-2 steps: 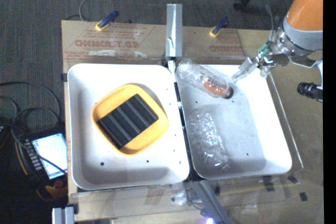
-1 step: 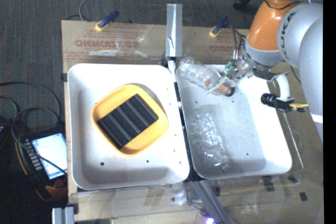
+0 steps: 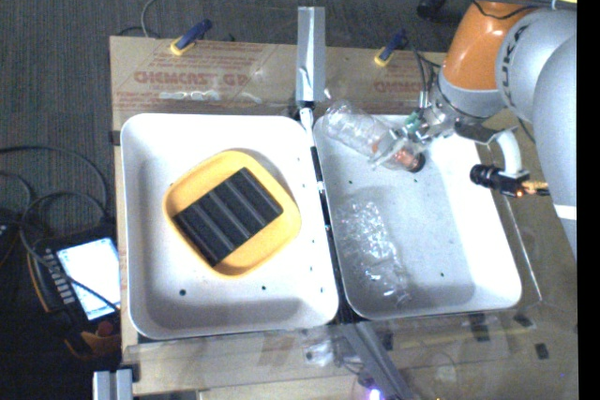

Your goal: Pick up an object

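Clear, crumpled plastic bottle [image 3: 361, 131] lies in the upper left corner of the right-hand shallow white bin [image 3: 469, 267]. Its long axis runs on a diagonal, from upper left near the divider between the bins down to lower right, where the narrow end with a reddish-brown tip meets the gripper [image 3: 412, 134]. The bottle's wider end rests against the bin's rim beside the divider.

Gripper sits at the bottle's narrow end, touching or overlapping it. Glare and clear plastic blur the contact zone; cannot tell whether the claw is clenched on the bottle or released. Above it, the grey arm with the orange band [image 3: 487, 42] comes in from the right over the bin's upper right corner. A small black fitting with an orange tip [image 3: 497, 178] juts from the arm over the bin's right side.

Same bin, lower down: a second clear crumpled piece of plastic wrap or film [image 3: 370, 244] lies left of centre, well apart from the bottle, running roughly top to bottom.

Left-hand shallow white bin [image 3: 150, 295] holds one yellow rounded-square object with a black ribbed panel on top [image 3: 232, 213], set at a tilt near the bin's centre.

Both bins rest on a brown cardboard sheet [image 3: 206, 75] with red print, held by blue-and-yellow clamps [image 3: 190, 36] at its far edge.
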